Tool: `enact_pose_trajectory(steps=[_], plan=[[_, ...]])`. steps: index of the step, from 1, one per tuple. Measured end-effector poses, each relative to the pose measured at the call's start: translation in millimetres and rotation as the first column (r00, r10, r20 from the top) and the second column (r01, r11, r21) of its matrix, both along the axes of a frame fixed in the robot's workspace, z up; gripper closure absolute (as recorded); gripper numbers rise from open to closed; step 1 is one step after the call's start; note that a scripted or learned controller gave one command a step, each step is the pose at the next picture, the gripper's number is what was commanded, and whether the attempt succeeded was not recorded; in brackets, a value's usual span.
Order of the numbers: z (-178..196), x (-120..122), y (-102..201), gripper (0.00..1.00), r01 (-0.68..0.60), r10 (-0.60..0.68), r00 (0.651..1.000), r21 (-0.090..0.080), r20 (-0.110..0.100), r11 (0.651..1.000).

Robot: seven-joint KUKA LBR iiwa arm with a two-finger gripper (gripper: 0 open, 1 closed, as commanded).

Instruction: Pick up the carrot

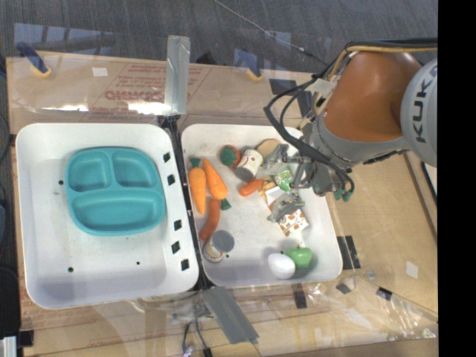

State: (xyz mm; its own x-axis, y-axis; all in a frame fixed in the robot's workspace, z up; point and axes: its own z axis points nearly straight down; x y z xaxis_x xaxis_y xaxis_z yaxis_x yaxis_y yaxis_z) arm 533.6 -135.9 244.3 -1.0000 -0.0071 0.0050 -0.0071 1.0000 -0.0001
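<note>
You have the arm [372, 99] reaching in from the right, its orange band over the right bin's [253, 270] upper right corner, with black cables looping off the wrist. The left bin [37, 222] holds a teal tray [115, 190] with three compartments, lying flat in its upper half.

The right bin carries all the clutter. Your gripper [291, 181] hangs over the bin's right-centre, low among a knot of small toys; from this slant you cannot tell whether it is released or clenched, and nothing can be made out in its grasp.

The carrot [197, 190] lies against the bin's left wall, pointing up and down the bin, well apart from the gripper. Just beside it on the right a second carrot [216, 181] lies slanted, its top touching or nearly touching the first. Below them a reddish sausage [211, 220] curves down toward a small grey can [219, 242] near the bin's lower left.

A short orange piece [251, 187] sits between the carrots and the gripper. Above it you can see a strawberry [228, 155] and a pale toy [251, 162] close together. A patterned box [293, 221] lies just below the gripper. In the lower right corner a white egg [281, 265] touches a green toy [300, 256].
</note>
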Motion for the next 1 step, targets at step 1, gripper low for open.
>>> enact_pose_trajectory(steps=[1], plan=[[-153.6, 28.1, 29.5, 0.0, -0.148, 0.148, 0.989, 0.001, 0.004, 0.989]])
